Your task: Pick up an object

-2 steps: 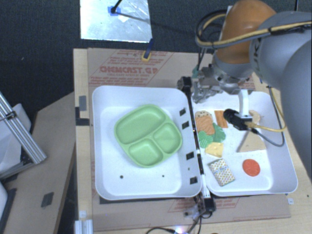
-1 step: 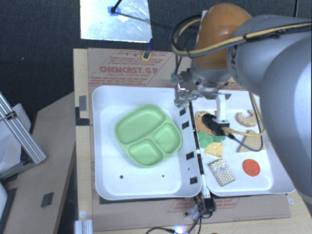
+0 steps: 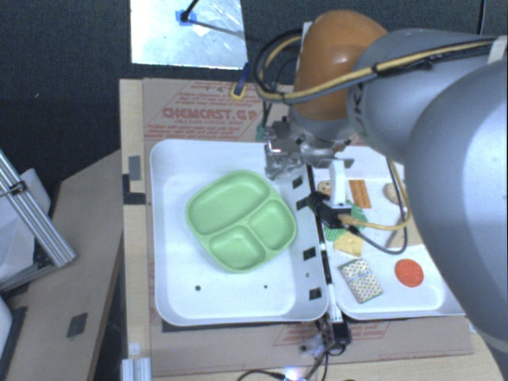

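A light green divided plate (image 3: 240,221) lies in the left white bin (image 3: 171,236). The right bin (image 3: 429,296) holds a small orange block (image 3: 359,193), a yellow wedge (image 3: 348,244), a patterned little box (image 3: 361,280), a red-orange disc (image 3: 409,272) and a tan piece (image 3: 392,192) partly hidden by the arm. My gripper (image 3: 277,163) hangs over the far part of the left bin, just above the plate's far right rim, close to the divider between the bins. Nothing can be seen held in it.
The big grey arm with its orange band (image 3: 337,50) covers the right bin's far and right side. A yellow cable (image 3: 373,225) loops over the right bin's objects. Black clips (image 3: 313,252) line the divider. Cardboard (image 3: 198,113) lies under the bins.
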